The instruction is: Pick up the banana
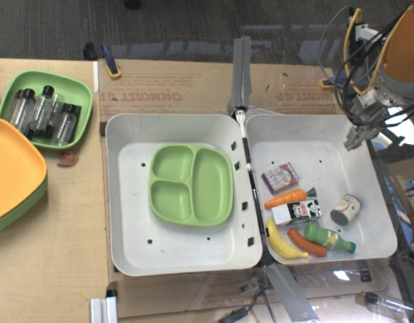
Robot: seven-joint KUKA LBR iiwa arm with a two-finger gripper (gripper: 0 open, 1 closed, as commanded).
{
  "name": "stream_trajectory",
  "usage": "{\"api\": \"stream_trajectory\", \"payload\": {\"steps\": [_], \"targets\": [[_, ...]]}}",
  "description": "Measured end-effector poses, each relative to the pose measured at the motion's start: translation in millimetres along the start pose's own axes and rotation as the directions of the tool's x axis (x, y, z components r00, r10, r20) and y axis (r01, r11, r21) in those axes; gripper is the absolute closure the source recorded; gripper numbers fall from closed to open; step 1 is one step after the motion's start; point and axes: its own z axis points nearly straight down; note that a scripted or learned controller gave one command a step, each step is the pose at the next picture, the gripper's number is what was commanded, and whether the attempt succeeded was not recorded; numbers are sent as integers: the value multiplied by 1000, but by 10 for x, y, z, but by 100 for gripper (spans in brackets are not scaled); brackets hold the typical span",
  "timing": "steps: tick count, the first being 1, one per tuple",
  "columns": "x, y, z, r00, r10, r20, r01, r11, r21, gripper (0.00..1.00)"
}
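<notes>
The banana (282, 242) lies in the right bin's (378, 180) near-left corner, touching a red sausage (306, 243). The hand (360, 136) hangs well apart, over the far-right rim; its opening cannot be told. Risk: the wall and sausage crowd the grasp, causing a slip.

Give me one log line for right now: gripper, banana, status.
gripper: above right bin's far right edge, apart from items | banana: near-left corner of right bin, beside red item | status: not yet picked
</notes>
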Motion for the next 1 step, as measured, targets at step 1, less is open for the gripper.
{"api": "stream_trajectory", "payload": {"steps": [1], "targets": [[-132, 12, 261, 919, -395, 2, 395, 919, -2, 100]]}}
